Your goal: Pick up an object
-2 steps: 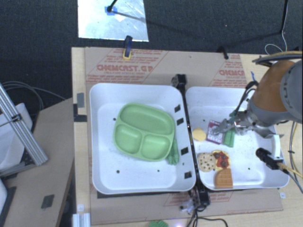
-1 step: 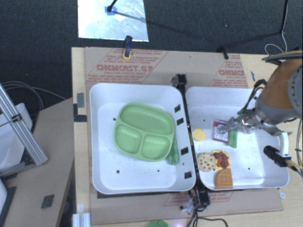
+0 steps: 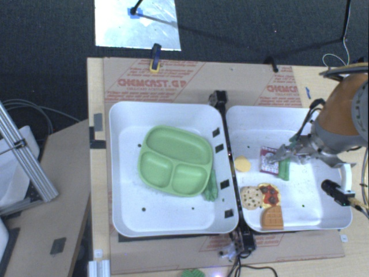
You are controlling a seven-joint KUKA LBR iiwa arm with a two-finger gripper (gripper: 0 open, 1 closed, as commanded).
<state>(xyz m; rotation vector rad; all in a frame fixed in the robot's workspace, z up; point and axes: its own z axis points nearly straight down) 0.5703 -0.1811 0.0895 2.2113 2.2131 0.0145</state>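
Gripper (image 3: pixel 282 157) sits low in the right bin (image 3: pixel 305 212), centre-right of frame, apparently closed on the green block (image 3: pixel 283 169) — lift straight up, slowly, clear of the red packet (image 3: pixel 268 157).

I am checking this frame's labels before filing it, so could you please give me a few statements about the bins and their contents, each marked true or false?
1. The green tray lies in the left bin. True.
2. The waffle sits in the left bin. False: it lies near the front edge of the right bin.
3. The gripper is over the right bin. True.
4. The yellow disc rests on the green tray. False: it lies on the right bin's floor, near the divider between the bins.
5. The cookie lies beside the pizza slice. True.
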